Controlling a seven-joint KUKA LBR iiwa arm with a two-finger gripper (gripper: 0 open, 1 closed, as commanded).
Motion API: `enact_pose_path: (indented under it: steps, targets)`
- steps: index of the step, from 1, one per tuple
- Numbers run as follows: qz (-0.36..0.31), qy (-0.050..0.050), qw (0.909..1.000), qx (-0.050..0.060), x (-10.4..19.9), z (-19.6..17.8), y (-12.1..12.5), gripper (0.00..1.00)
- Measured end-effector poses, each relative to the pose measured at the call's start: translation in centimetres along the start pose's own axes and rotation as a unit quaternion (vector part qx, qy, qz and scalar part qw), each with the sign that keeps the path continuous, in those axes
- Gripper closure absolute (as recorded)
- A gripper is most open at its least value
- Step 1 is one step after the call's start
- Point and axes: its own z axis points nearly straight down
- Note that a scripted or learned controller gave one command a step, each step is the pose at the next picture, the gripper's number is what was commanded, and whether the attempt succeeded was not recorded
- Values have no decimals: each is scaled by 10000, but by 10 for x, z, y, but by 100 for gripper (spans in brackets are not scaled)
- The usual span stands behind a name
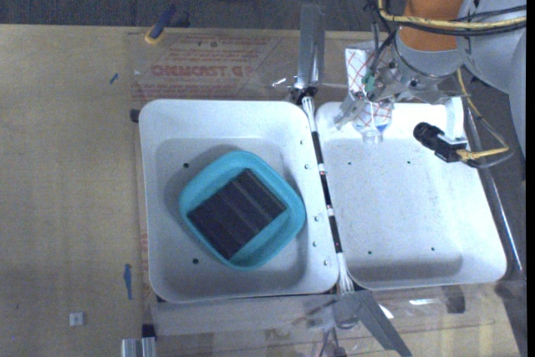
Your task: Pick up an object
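Teal dish (242, 209) in left bin (159, 130), hand (368, 109) over right bin (418, 263)

Two white bins sit side by side on the bench. The left bin (159, 146) holds a blue tray (284, 196) with a dark ribbed block (236, 213) lying in it (both turned at an angle). The gripper (369, 111) hangs over the back edge of the right bin (418, 213), a small clear object (372, 123) at its tip.
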Motion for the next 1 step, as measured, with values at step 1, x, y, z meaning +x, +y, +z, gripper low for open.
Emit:
enact_pose_path:
  steps: [1]
  targets:
    - [926, 5, 9957, 18, -78, 45, -25, 0]
